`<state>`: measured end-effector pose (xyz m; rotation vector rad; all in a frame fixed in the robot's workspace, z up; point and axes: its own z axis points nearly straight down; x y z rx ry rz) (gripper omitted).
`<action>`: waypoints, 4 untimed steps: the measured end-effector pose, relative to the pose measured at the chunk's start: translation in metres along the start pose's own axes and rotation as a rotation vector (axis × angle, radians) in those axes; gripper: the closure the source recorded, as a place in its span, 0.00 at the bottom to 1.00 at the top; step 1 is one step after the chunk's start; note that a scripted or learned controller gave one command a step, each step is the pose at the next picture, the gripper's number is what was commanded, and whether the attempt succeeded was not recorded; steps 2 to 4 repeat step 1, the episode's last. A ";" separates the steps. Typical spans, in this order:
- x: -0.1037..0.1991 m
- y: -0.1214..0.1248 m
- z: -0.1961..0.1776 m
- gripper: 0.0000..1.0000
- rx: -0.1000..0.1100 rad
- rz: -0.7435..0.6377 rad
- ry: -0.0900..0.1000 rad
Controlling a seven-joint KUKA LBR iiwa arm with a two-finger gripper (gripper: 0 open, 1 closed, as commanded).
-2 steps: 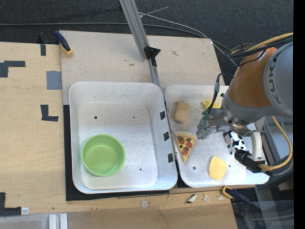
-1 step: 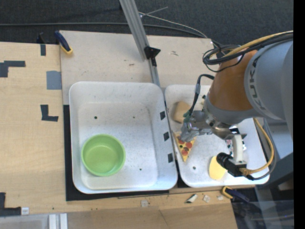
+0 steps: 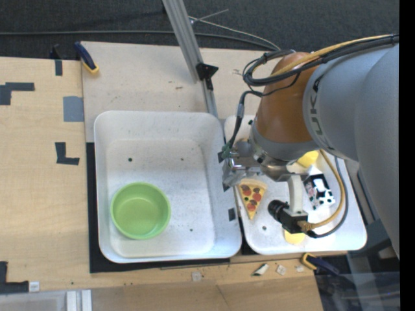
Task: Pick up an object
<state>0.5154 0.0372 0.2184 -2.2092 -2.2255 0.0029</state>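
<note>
My gripper (image 3: 231, 171) hangs low over the left edge of the right bin (image 3: 343, 238), close to the wall between the two bins. A toy pizza slice (image 3: 251, 197) lies on the bin floor just below and to the right of it, apart from the gripper. I see nothing held in the gripper. The arm's orange band and grey body cover much of the right bin.
A green bowl (image 3: 141, 210) sits in the front left of the left bin (image 3: 155, 128). In the right bin, a white block with black and red marks (image 3: 318, 190) lies beside a yellow piece (image 3: 310, 159). Another yellow bit (image 3: 295, 238) is near the front rim.
</note>
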 end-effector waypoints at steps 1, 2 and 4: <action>0.051 0.001 -0.010 1.00 0.001 0.001 -0.001; 0.051 0.001 -0.010 1.00 0.001 0.001 -0.001; 0.051 0.001 -0.010 1.00 0.001 0.001 -0.001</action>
